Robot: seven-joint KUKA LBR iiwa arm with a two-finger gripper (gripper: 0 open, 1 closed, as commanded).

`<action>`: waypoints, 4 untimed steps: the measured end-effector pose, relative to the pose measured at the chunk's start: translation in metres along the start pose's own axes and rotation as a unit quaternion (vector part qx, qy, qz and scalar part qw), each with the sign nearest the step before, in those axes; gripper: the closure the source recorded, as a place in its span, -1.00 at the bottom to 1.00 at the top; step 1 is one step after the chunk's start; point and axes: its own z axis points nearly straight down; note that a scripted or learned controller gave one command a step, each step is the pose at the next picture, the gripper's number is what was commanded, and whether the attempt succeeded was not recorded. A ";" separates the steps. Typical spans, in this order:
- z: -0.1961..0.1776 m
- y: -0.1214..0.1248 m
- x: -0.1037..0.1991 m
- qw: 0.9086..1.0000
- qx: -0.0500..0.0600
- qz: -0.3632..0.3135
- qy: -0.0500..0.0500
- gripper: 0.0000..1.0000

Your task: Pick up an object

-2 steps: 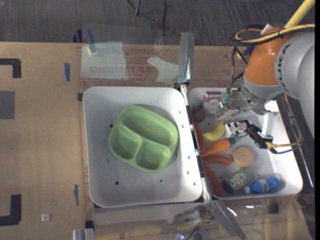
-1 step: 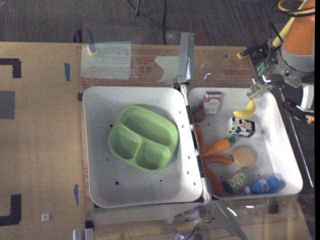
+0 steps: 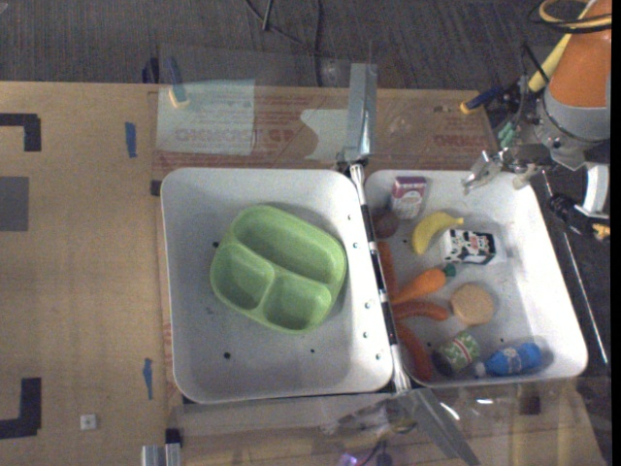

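Gripper (image 3: 500,168) hangs over the right bin's (image 3: 563,289) upper rim; its opening can't be judged.

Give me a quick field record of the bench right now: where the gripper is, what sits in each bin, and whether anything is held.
gripper: above the right bin's far right corner, nothing seen between its fingers
left white bin: green three-compartment plastic tray
right white bin: yellow toy banana, black-and-white milk carton, orange toy carrot, round tan cookie, blue bottle, white-and-pink cup
nearest item to gripper: yellow toy banana
pick status: not yet done
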 end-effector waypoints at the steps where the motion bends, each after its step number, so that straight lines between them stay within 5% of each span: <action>1: 0.101 -0.029 0.004 1.000 -0.001 -0.012 0.000 -1.00; 2: 0.103 -0.005 0.039 0.996 0.018 0.091 -0.001 -1.00; 3: -0.057 -0.009 -0.015 0.998 0.000 0.064 0.000 -1.00; 4: 0.062 -0.034 0.059 0.999 0.002 0.054 0.001 -1.00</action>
